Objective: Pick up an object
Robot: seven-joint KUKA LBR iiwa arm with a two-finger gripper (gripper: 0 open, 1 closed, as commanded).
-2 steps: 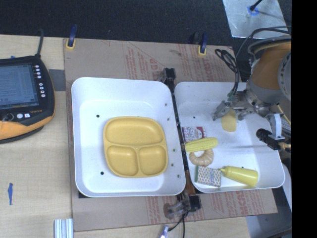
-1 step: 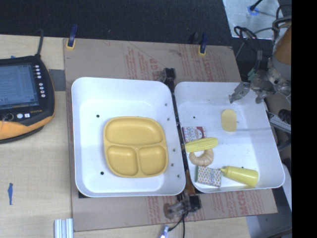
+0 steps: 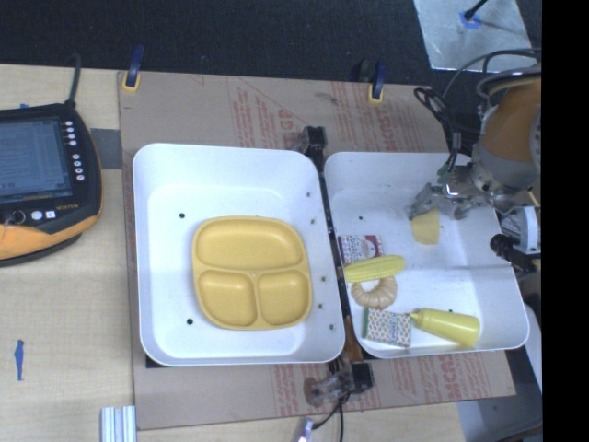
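My gripper hangs over the upper middle of the right bin, fingers spread open. A pale yellow block lies on the bin floor just under the left fingertip, not between the fingers. Lower in the same bin lie a corn cob, a tan ring-shaped pastry, a yellow squeeze bottle, a red-and-white packet and a green-and-white packet.
The left bin holds a yellow divided plate. A control pendant with a screen lies on the bench at far left. Clamps join the bins at the far and near ends. Cables trail by the arm.
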